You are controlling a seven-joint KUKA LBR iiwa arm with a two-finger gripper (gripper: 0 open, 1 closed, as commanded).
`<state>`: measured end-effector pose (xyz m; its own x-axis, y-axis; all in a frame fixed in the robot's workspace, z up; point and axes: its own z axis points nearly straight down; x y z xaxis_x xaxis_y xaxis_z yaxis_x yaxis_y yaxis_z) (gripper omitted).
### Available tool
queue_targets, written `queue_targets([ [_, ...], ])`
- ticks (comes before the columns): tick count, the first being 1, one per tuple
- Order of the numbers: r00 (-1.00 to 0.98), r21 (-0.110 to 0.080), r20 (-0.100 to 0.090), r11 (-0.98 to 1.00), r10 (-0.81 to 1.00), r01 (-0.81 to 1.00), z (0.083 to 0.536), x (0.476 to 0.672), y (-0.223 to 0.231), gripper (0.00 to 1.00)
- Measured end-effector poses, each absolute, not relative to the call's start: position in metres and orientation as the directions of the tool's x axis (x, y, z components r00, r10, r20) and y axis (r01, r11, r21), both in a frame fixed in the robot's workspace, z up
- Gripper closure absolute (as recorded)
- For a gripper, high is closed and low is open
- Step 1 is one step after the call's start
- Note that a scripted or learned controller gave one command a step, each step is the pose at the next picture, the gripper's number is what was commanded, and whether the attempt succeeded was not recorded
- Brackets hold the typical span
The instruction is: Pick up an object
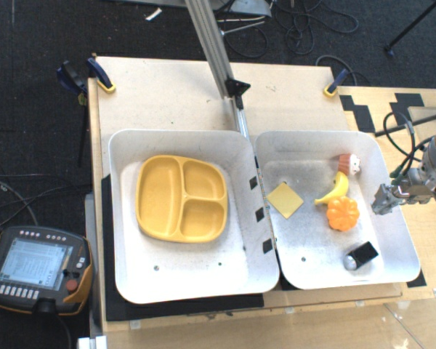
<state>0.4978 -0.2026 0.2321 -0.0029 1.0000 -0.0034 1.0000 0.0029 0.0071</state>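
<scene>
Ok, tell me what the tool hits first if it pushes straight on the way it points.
Probably the orange pumpkin-like toy: the tool sits at the right bin's right rim, pointing left. Height is unclear, so it might pass above.

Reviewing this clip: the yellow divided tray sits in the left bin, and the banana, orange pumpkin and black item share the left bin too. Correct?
Not quite. The camera view shows the yellow divided tray in the left bin, but the banana, orange pumpkin and black item lie in the right bin.

right bin (400, 217) — banana (335, 190), orange pumpkin-like toy (342, 214), yellow square (285, 199), black-silver object (360, 256)
</scene>
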Motion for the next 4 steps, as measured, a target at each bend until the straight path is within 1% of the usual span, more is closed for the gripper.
queue_targets([
  [1, -0.003, 0.006, -0.003, 0.003, 1.0, 1.0, 0.273, 0.499, -0.203, 1.0],
  [2, -0.008, 0.0, 0.001, 0.008, 1.0, 1.0, 0.273, 0.501, -0.151, 1.0],
  [4, -0.008, -0.001, 0.001, 0.008, 1.0, 1.0, 0.257, 0.538, -0.044, 1.0],
])
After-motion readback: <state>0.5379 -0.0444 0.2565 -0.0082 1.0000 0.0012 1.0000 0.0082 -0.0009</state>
